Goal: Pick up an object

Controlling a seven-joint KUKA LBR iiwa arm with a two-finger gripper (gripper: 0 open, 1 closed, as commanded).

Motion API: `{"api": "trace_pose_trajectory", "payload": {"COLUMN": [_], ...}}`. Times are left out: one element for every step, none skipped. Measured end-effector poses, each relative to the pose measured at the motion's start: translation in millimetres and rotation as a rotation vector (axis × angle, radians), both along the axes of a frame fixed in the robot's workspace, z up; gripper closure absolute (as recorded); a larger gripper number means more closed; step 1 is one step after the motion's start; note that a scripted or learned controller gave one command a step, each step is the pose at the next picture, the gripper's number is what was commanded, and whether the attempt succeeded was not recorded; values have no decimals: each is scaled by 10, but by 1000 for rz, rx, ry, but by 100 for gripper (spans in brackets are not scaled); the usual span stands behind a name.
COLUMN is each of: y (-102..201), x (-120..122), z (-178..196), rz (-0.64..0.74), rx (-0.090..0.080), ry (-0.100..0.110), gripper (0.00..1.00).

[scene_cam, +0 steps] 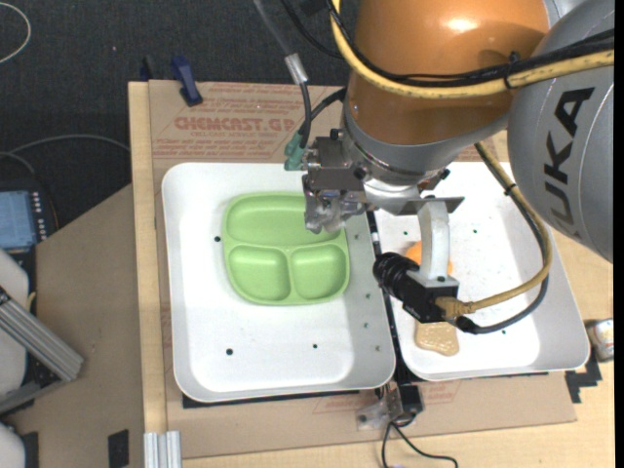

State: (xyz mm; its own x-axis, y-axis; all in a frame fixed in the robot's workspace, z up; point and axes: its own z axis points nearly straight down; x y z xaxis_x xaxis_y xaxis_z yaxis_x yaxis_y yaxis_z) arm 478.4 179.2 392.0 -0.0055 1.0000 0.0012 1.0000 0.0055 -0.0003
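Arm comes in from the right side, big orange band [444, 37] filling the top centre, grey link with black KUKA lettering on the far right. Wrist points down over the seam between the two bins. Gripper [322, 217] hangs low over the upper right corner of the green divided plate [283, 250], just above or touching its rim; contact can't be judged from this angle. Finger state cannot be told, the metal tip is a dark blur against the plate. Nothing visibly between them.

Green plate sits in the left bin [195, 339], three compartments, one wide at the top and two smaller below, lying flat, roughly centred, slightly toward the bin's right wall.

Right bin [546, 339] is mostly hidden by the arm. Tan bumpy-edged object [437, 337] lies near its front edge, by the left wall. Small orange object [413, 253] peeks out beside a white bracket [434, 242] on the wrist, partly covered. Black connector block [409, 286] with a tan hose [512, 295] hangs from the wrist over the right bin's left side, blocking sight of the floor there. The hose loops out right and back up.

Yellow-black cable [468, 76] wraps the orange band. Brown cardboard sheet [234, 115] with red print lies under both bins. Blue clamp [185, 78] at the cardboard's upper left corner. Dark floor with loose wires behind.
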Motion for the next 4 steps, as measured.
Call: {"api": "trace_pose_trajectory", "payload": {"y": [-648,442,-82,445], "x": [9,0,-6,13], "z": [-76,73,-1138,-173], "rz": [-13,6,-12,1], "rx": [-3,3,-7,5], "ry": [3,-4,13,-11], "gripper": [100,100,100,100]}}
